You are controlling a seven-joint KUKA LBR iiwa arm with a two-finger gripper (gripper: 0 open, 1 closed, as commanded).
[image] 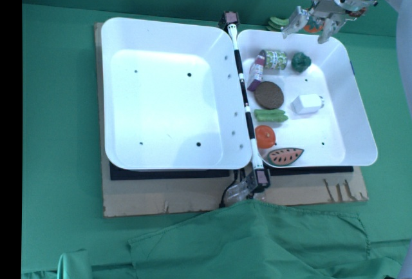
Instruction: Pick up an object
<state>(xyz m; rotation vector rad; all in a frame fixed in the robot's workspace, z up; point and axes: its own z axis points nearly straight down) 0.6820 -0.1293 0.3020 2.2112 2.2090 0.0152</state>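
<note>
Green bench (58, 110), right bin (347, 110) — pincer (311, 25) above, spread

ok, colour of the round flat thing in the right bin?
Dark brown disc, like a cookie or patty; the camera view shows it.

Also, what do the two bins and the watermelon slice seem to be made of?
The left bin and right bin: probably thin moulded plastic, glossy white, with rounded corners and soft glare. The watermelon slice: likely a plastic toy, with flat red colour, a green rim and painted seeds; the exact material is unclear.
</note>
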